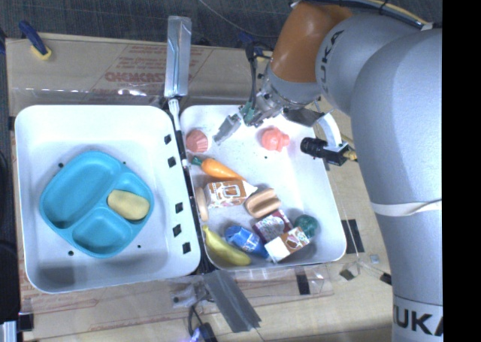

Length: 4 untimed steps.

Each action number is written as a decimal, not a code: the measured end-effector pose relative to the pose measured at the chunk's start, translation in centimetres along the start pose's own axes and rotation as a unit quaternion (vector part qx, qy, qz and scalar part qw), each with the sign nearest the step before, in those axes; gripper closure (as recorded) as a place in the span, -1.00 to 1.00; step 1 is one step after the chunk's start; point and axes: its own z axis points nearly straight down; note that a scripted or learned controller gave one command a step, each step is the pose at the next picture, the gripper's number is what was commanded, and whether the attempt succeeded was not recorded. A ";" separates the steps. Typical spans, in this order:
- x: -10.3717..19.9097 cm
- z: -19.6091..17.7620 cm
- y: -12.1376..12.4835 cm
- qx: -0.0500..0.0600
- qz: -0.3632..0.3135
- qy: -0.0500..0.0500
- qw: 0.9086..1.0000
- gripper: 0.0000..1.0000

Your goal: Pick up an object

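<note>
Gripper (229,126) first: mine hangs over the upper part of the right bin (331,220), at about 11 o'clock from that bin's middle. I cannot tell its state from this slanted view, and nothing shows caught in it. The grey arm (391,107) comes in from 3 o'clock, and its orange band (301,40) sits just above the wrist — that is why the far right of the bin is partly covered by my own bulk.

The things I might pick lie crowded in the right bin. A pink ball (197,140) rests by the left wall, just beside the tool at its 8 o'clock. A second pink lump (273,138) lies at the tool's 3 o'clock. Below them an orange carrot (219,168) slants across, then a small printed carton (225,194) and a hot dog bun (262,201). Toward 6 o'clock sit a banana (223,249), a blue packet (244,238), two little boxes (282,237) and a dark green piece (306,224), all touching or nearly so.

I judge the upper bin the better place to try — the two pink things stand apart from the pile, so a closing grip would meet one thing and not three. The pink ball's nearness to the wall may spoil a try there.

The left bin (30,183) holds a blue divided tray (68,198) with a yellow piece (128,204) in its right compartment.
</note>
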 end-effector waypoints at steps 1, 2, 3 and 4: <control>10.8 -3.7 -9.7 0.001 -0.130 0.001 0.992 -1.00; 7.5 4.1 -15.1 -0.006 -0.255 -0.007 0.967 -1.00; 4.9 4.7 -8.6 -0.010 -0.131 -0.010 0.991 -1.00; 2.3 4.8 -2.3 -0.009 -0.096 -0.010 0.995 -1.00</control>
